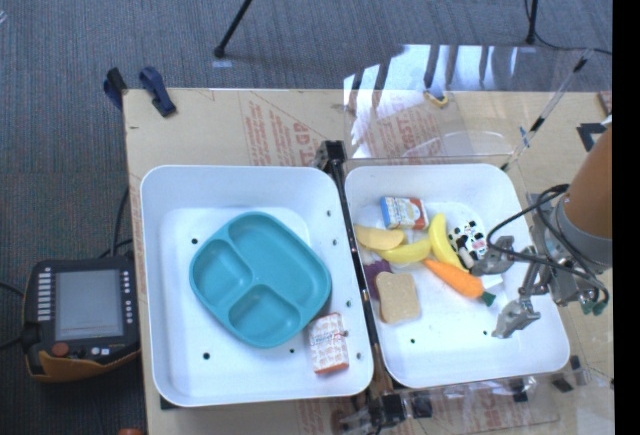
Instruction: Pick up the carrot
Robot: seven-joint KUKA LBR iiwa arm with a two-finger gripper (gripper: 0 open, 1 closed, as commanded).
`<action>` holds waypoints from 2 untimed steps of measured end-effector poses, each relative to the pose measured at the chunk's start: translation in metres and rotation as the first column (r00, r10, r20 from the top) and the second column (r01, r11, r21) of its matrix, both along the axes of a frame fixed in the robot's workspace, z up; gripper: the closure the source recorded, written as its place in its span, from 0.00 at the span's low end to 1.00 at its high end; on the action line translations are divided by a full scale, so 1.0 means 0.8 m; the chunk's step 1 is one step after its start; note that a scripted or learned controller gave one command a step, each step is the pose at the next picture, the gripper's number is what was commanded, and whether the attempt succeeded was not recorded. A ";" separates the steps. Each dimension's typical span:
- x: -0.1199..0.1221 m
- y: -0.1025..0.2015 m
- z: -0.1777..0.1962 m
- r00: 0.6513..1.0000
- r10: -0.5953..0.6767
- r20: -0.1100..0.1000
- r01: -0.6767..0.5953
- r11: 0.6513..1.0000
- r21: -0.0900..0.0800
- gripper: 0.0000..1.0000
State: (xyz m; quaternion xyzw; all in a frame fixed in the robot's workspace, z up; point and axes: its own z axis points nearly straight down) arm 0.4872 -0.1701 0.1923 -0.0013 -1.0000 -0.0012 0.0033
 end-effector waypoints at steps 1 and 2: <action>0.041 0.016 -0.134 0.993 0.117 0.003 -0.117 0.993 0.001 0.00; 0.042 0.022 -0.126 0.992 0.126 -0.001 -0.126 0.992 0.006 1.00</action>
